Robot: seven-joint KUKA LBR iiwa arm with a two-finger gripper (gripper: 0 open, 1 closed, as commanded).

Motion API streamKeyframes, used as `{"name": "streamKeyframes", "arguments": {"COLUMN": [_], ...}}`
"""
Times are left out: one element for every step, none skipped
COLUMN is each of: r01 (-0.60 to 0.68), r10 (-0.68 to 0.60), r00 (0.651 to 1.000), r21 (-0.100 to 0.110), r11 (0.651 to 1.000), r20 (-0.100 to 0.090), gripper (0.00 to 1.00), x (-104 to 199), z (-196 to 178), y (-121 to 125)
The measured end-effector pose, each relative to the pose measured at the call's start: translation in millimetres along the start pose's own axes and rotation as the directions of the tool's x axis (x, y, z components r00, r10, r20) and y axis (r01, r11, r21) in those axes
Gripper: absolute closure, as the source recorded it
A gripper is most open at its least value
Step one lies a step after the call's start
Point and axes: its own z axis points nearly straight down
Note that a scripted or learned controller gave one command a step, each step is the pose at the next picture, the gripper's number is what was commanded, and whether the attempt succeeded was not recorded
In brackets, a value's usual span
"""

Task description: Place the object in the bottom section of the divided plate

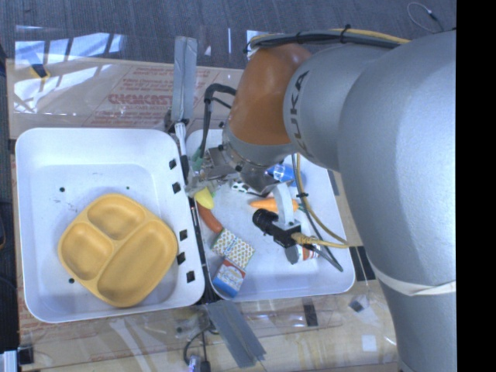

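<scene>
Left bin (46, 161): open from above; the yellow divided plate (118, 248) sits at lower centre with bare floor around it. Right bin (333, 281): crowded, the arm (349, 91) covering its upper part. Patterned carton (233, 247), small box (229, 276) and orange piece (210, 220) cluster by the divider wall, at frame centre.

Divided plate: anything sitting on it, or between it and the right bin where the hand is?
Nothing lies on the yellow divided plate. Between it and the hand in the right bin stand only the two bins' adjoining walls, which any carry must clear.
</scene>
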Motion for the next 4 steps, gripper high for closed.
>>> {"name": "streamKeyframes", "arguments": {"r01": [0.277, 0.333, 0.490, 0.490], "r10": [-0.277, -0.333, -0.490, -0.490], "r00": [0.961, 0.943, 0.872, 0.872], "r21": [0.001, -0.002, -0.002, -0.002], "r11": [0.961, 0.943, 0.872, 0.872], "r20": [-0.001, 0.001, 0.001, 0.002], "gripper": [1.00, 1.00, 1.00, 0.00], "x": [10, 62, 23, 23], "z": [0, -40, 0, 0], "y": [-1, -40, -70, -69]}}
